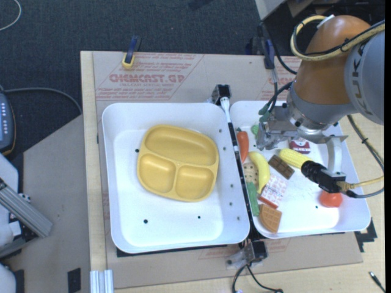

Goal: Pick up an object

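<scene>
Glossy yellow plastic, your three-compartment tray (178, 162) lies flat; your gripper (273, 134) over the curved banana (261, 168) — grip state I cannot tell.

A cluster of small toy food items is seen in the right white plastic bin (357, 215), gathered toward its left wall. A slim orange carrot (243, 145) is laid lengthwise nearest that wall, with a curved yellow plastic banana (261, 169) just beside it. A brown chocolate-like bar (281, 166) is placed against the banana, and a yellow corn cob (294, 159) next to that. A red tomato-like ball (330, 198) is set well apart, toward the bin's right side. A tan cracker (270, 219) is found near the front rim.
</scene>
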`<state>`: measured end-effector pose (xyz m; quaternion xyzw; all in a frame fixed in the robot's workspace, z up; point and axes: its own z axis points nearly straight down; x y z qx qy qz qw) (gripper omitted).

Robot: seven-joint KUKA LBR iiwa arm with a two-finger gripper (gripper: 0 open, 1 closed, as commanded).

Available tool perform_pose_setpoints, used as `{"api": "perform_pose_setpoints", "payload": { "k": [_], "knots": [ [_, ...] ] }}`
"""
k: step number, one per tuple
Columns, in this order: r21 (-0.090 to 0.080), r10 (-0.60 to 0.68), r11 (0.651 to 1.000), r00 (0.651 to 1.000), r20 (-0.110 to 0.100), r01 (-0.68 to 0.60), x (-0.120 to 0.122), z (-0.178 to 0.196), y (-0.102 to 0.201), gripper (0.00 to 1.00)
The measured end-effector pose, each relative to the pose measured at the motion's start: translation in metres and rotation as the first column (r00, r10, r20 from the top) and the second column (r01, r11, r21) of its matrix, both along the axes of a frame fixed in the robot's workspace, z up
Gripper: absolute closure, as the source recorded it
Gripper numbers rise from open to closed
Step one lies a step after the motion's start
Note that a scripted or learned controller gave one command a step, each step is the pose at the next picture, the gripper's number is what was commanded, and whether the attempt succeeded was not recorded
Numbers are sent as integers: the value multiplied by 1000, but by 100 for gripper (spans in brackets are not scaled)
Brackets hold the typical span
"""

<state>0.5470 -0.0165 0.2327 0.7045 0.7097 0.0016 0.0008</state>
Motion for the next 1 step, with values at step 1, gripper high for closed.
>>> {"api": "perform_pose_setpoints", "payload": {
  "k": [1],
  "knots": [
    [0,-1,1000,1000,0,1,8,2,53,100]
  ]
}}
